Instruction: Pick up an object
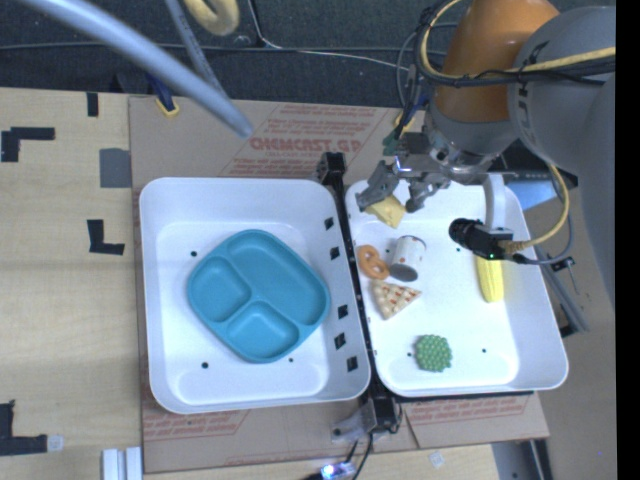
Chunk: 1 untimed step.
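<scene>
Gripper (400, 196): over the far left corner of the right bin (535, 358), its 2 fingers (377, 186) spread apart with nothing clamped between them.
Yellow wedge (386, 211): a pale yellow chunk on the bin floor, right under the left-hand fingertip; whether the tip touches it cannot be told.
Arm: grey, with the orange band (495, 23) above the wrist, reaching in from the right.
Silver can (405, 256): small, lying on its side just nearer the camera than the wedge; any label is too small to read.
Orange ring (371, 261): pretzel-like, just beside the can, close to the bin's left wall.
Waffle slice (395, 298): a tan, grid-patterned triangle just below the ring and can.
Green ball (433, 352): knobbly, alone near the bin's front wall.
Yellow cob (491, 276): elongated, toward the right side, well apart from the other pieces.
Left bin (160, 208): holds 1 blue plate (258, 294) with 3 compartments, set at a slant.
Cardboard sheet (290, 133): under both bins, with red print that seems to read "CHEMCAST GP"; the smaller lines are unreadable.
</scene>
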Motion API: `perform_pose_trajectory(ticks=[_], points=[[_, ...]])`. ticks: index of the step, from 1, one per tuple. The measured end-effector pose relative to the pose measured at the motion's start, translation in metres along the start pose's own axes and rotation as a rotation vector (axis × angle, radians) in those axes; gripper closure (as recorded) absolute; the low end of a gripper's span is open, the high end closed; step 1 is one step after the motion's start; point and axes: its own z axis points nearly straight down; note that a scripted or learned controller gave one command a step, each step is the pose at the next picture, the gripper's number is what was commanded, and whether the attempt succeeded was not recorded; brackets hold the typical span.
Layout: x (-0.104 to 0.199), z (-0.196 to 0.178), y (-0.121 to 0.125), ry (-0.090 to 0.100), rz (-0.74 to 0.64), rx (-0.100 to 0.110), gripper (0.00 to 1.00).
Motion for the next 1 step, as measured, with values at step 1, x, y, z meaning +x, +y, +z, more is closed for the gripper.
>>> perform_pose_trajectory(ticks=[1], points=[[0.0472,0.0111,-0.0101,0.001,-0.001,0.000,1.00]])
